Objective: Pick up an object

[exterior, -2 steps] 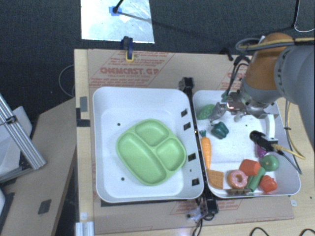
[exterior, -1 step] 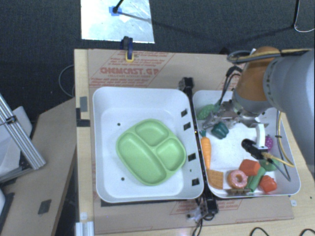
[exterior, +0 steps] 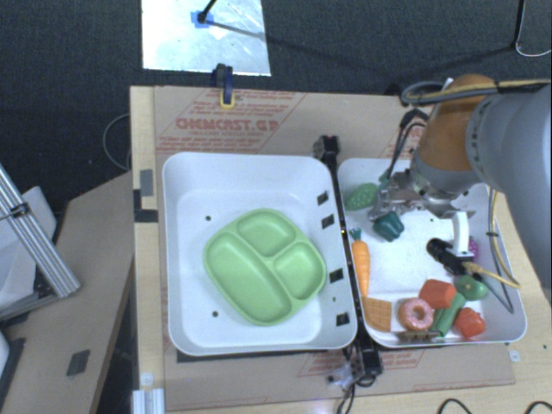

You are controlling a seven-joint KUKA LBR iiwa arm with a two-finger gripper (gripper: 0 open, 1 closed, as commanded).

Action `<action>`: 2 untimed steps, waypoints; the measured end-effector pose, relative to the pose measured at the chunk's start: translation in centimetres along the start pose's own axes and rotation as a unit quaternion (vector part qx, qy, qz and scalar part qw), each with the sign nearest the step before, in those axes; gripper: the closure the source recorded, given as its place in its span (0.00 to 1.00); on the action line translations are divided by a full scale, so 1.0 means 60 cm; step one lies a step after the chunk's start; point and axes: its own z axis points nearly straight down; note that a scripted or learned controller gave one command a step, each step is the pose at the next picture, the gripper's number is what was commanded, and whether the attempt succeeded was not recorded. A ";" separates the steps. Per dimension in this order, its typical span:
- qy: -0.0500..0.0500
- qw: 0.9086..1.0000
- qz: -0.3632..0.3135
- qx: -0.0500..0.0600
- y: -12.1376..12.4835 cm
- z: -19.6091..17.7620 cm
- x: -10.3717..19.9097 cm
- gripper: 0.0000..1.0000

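Observation:
My gripper (exterior: 392,207) hangs over the far left part of the right bin (exterior: 509,322), with the grey arm and its orange band reaching in from the right. A dark teal toy (exterior: 388,226) sits directly under the gripper tip, touching or nearly touching it; I cannot tell whether it is gripped. A pale green toy (exterior: 360,197) lies just left of the gripper. An orange carrot (exterior: 361,266) lies along the bin's left wall, below the teal toy.
Near the right bin's front edge lie a tan waffle piece (exterior: 376,310), a pink donut (exterior: 417,314), a red-orange block (exterior: 437,292), a green stick (exterior: 447,317) and a red toy (exterior: 470,323). The left bin (exterior: 185,231) holds a green divided plate (exterior: 263,266).

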 end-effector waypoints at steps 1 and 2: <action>0.000 1.000 -0.001 0.000 0.005 -0.072 0.000 1.00; 0.000 1.000 -0.002 -0.002 0.024 -0.157 0.005 1.00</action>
